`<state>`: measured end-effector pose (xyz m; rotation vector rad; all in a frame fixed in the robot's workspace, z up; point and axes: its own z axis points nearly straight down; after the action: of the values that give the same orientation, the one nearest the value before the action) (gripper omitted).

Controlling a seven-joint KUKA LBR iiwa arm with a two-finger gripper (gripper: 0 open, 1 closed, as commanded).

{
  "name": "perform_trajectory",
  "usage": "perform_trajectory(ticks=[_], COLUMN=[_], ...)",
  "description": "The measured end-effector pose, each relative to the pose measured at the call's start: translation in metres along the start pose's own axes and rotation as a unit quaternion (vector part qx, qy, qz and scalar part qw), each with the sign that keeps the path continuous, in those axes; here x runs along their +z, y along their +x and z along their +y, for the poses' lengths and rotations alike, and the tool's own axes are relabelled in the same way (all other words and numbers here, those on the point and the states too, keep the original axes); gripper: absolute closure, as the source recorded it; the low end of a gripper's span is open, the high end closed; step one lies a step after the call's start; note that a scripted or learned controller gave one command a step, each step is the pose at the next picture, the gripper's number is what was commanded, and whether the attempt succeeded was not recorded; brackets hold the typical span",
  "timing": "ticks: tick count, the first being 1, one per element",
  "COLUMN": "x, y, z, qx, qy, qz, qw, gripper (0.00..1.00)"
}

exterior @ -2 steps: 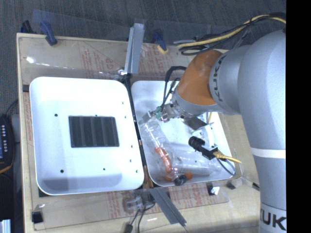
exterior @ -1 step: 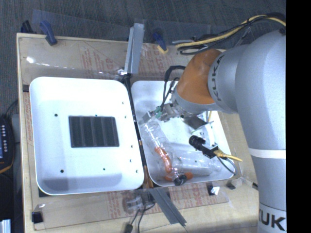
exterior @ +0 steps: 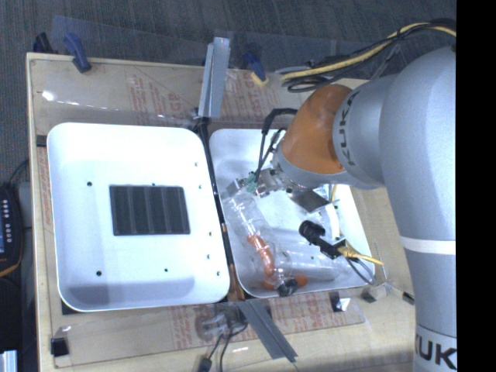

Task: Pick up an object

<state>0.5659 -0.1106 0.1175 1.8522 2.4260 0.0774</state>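
Camera view, arm: we see the grey arm reaching in from the right, its orange band bent low over the right bin.
Camera view, pincer: the pincer sits over that bin's middle; we cannot tell whether it is open or closed.
Camera view, object: a clear plastic piece with orange parts lies in the right bin, near the pincer, towards the desk's front edge.

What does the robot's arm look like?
The arm is big, round and shiny grey, like a fat pipe. An orange band wraps it above the wrist, and a thin white ring circles it lower down. Black letters are printed near the bottom. Yellow and black cables run along its top.
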Motion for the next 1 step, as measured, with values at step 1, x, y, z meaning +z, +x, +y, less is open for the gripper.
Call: perform_trajectory(ticks=[1], x=[-0.0005], y=[0.0008], z=[-0.0012], qx=[0.003], qy=[-0.002], qz=[-0.001], qw=[1.0], gripper=[0.0])
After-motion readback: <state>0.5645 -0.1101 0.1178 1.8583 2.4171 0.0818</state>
